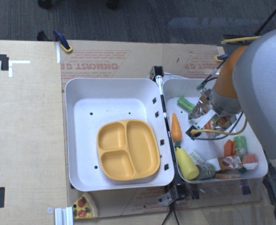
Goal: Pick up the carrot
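Carrot [176,127], orange, tapered and toy-like, lies in the shallow right white bin [255,150], just beside that bin's left wall. Its long axis runs nearly twelve to six o'clock, with the narrow tip toward twelve. From the two-finger gripper [203,110] it sits at roughly eight o'clock, near but apart. A green cylinder-shaped piece [186,103] lies between them on the upper side. At the carrot's six o'clock end a yellow rounded toy [187,165] almost touches it.

The grey arm reaches in from three o'clock, its orange band above the wrist, with the wrist low over the middle of the bin. Wrist hardware crowds the tool, so I cannot tell whether it is open or closed.

As I judge it, the coming move is a short shift toward eight o'clock. The jaws should close across the carrot's narrow width, from three to nine. The wall at nine o'clock leaves little room on that side.
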